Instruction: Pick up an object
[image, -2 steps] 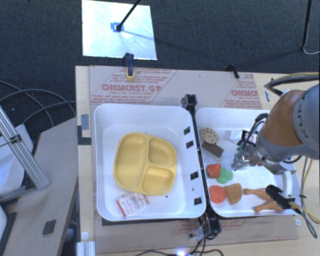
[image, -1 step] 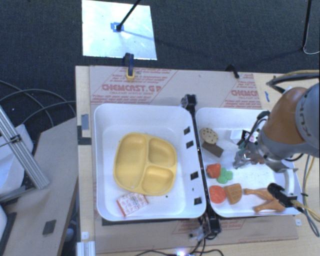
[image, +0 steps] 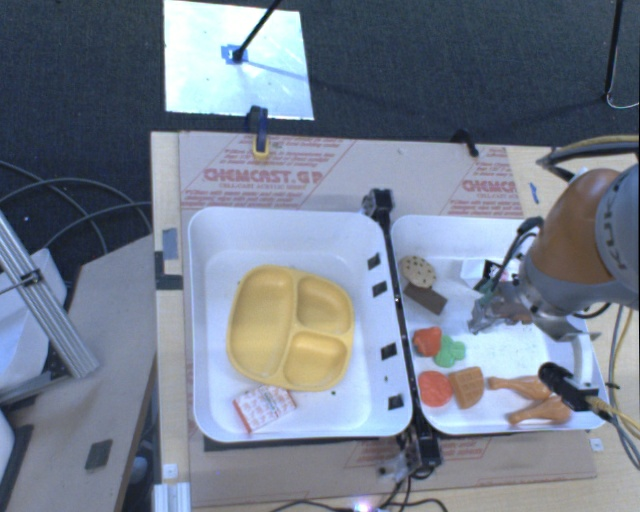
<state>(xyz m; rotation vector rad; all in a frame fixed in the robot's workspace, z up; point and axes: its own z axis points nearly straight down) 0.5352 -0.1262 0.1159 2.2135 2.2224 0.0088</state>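
The gripper (image: 487, 316) is seen low over the right bin (image: 470, 232); whether it is wide or narrow cannot be told. Toy food (image: 448, 350) is found just beside it. A yellow divided tray (image: 290, 326) is noted in the left bin (image: 215, 300).

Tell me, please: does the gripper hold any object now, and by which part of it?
Nothing is held. The gripper hangs over a bare patch of the right bin, with no object between its fingers.
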